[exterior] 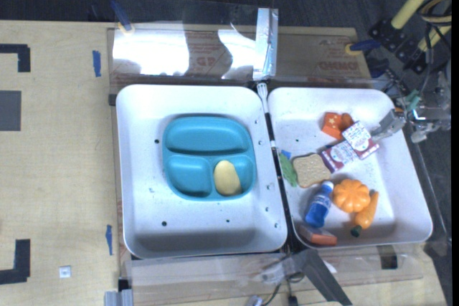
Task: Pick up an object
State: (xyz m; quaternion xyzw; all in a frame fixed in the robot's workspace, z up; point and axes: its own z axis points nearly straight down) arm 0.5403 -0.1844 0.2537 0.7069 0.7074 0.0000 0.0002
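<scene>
Left bin (136, 154): a blue divided tray (208, 155) sits near its middle. A yellow egg-shaped piece (227, 177) lies in the tray's compartment at 5 o'clock.

Right bin (301, 107): a cluster of small things fills its middle and lower part.
- Orange piece (336, 123) at 12 o'clock of the cluster.
- White and purple packet (351, 143) just below it, touching or nearly so.
- Slice of bread (311, 169) at 9 o'clock of the cluster, beside the packet's lower end; a green strip (288, 168) lies just beside the bread at its 9 o'clock.
- Blue bottle (318, 204) at 6 o'clock of the bread, lying tilted.
- Small orange pumpkin (351, 195) just beside the bottle at its 3 o'clock; a carrot (367, 213) lies against the pumpkin at its 4 o'clock.
- Red-orange stick (319, 238) near the bin's lower rim, under the bottle.

Gripper (393, 121): over the right bin's rim at 3 o'clock, near the packet but apart from it. Fingers too blurred and small to read; cannot tell open or closed. Nothing visibly between them.
</scene>
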